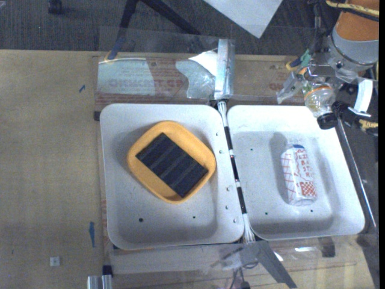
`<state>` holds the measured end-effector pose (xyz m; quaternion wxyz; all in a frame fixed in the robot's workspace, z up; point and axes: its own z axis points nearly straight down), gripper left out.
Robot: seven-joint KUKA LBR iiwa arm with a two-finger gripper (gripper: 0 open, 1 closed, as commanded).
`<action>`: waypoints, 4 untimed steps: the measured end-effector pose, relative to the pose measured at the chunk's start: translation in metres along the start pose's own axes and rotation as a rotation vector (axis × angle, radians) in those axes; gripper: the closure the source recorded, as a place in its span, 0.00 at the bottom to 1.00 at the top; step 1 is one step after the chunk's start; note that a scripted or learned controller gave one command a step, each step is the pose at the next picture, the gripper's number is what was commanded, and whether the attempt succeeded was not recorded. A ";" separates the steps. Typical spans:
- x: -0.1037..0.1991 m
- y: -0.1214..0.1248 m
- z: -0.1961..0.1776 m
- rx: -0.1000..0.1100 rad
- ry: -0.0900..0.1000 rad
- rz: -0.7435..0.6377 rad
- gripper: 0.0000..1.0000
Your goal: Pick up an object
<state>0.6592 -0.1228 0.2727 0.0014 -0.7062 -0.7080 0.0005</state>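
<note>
Table (42,161): tan surface carrying two shallow white bins side by side. Left bin (120,221): holds one yellow-orange pad with a dark ribbed panel on top (171,161), lying flat and turned at a slant, slightly toward 12 o'clock of the bin's centre, clear of all walls. Right bin (258,209): holds one white packet with red print and a red checked patch (299,174), lying lengthwise from 12 to 6 o'clock, toward the 3 o'clock side of the bin floor, apart from the walls. Tool (316,95): hangs at the bin's 1 o'clock corner, over the rim, beneath the grey and orange arm (358,17); nothing is seen between its fingers, and whether they stand apart or together cannot be told from the clutter of parts there. Step, as judged: approach, no pick yet made. Next move, as judged: carry the tool toward 7 o'clock over the packet, the nearer candidate, align across its narrow width, then descend to the bin floor.
</note>
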 end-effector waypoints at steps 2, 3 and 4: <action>-0.029 0.001 0.185 -0.011 -0.005 -0.137 0.00; -0.030 0.001 0.176 -0.012 -0.005 -0.136 1.00; -0.005 0.009 0.081 -0.006 -0.004 -0.319 1.00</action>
